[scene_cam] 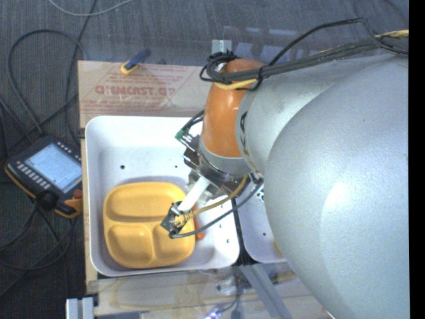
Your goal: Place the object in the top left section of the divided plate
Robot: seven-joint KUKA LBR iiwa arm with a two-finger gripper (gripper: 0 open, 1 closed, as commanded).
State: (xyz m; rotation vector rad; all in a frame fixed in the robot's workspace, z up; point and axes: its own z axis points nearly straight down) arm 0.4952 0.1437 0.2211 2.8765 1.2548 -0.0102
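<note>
The gripper (174,223) sits low over the right edge of the divided plate (143,223), its dark tip just at the plate's rim where the right-hand compartment meets the bin floor. Whether it is spread or pressed together cannot be told — the tip is small, dark and seen from above. A pale link runs from it up to the orange band (222,121) of the arm, and the grey arm body (339,178) covers most of the right half of the view.

The plate is yellow-orange, with three sections: one long section across its upper part and two smaller ones below. It lies in the lower half of the left bin (133,145), near the bin's front wall. A small orange-red object (198,230) shows just beside the gripper tip, to its right, at the plate's outer edge; it appears to lie on the bin floor, not in any section — whether it touches the gripper cannot be told.

A slice of the right bin (255,244) shows beneath the arm. Outside the bins, a handheld control pendant (45,171) with a lit screen rests to the left, and a printed cardboard sheet (133,92) lies behind the left bin.
</note>
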